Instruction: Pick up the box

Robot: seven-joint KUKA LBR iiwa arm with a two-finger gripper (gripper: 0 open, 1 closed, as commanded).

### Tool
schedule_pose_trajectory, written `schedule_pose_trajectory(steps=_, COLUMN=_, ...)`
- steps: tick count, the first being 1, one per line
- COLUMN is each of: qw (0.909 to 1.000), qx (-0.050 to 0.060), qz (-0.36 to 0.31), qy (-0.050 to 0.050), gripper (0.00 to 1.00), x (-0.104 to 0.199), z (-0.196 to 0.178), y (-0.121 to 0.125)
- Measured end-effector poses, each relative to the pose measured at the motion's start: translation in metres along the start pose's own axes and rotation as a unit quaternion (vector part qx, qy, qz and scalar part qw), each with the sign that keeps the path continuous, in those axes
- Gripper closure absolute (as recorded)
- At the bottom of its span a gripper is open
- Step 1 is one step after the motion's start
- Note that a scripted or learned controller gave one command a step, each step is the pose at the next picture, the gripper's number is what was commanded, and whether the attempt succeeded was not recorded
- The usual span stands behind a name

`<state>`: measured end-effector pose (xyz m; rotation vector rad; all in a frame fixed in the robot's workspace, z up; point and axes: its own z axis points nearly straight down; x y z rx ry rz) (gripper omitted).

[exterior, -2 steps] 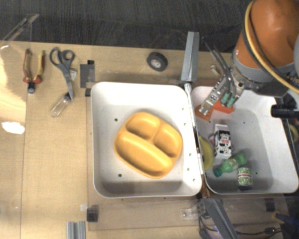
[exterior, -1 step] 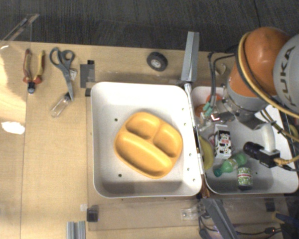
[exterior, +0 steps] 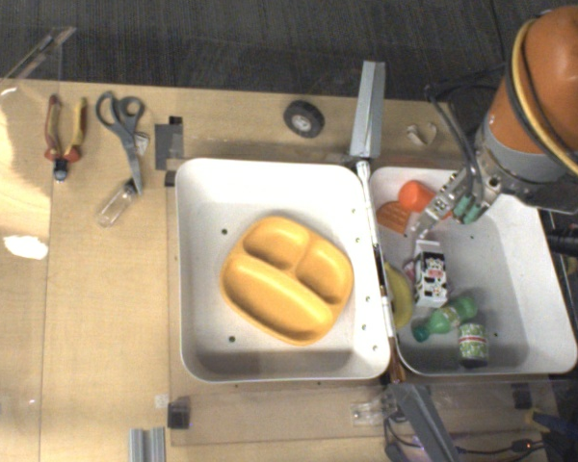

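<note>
Approach step, nothing grasped: the gripper (exterior: 441, 210) hangs over the right bin (exterior: 535, 258), just above the box (exterior: 431, 274), which lies near that bin's left wall beside a green bottle (exterior: 445, 318). Can't tell finger state. Next, by my read: drop slightly toward the box and straddle it; the arm (exterior: 549, 94) reaches in from the right, wrist tilted down-left.
</note>
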<state>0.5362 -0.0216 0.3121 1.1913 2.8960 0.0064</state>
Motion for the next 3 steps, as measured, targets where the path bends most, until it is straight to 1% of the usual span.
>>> schedule_pose_trajectory(steps=1, qw=0.9846, qx=0.002, qz=0.175, qy=0.001, gripper=1.0, x=-0.001, z=-0.006, y=0.046)
schedule_pose_trajectory(steps=2, qw=0.9681, qx=0.003, qz=0.251, qy=0.001, gripper=1.0, x=-0.096, z=0.021, y=0.088)
schedule_pose_trajectory(steps=3, qw=0.9256, qx=0.004, qz=0.378, qy=0.001, gripper=1.0, x=-0.142, z=0.034, y=0.045)
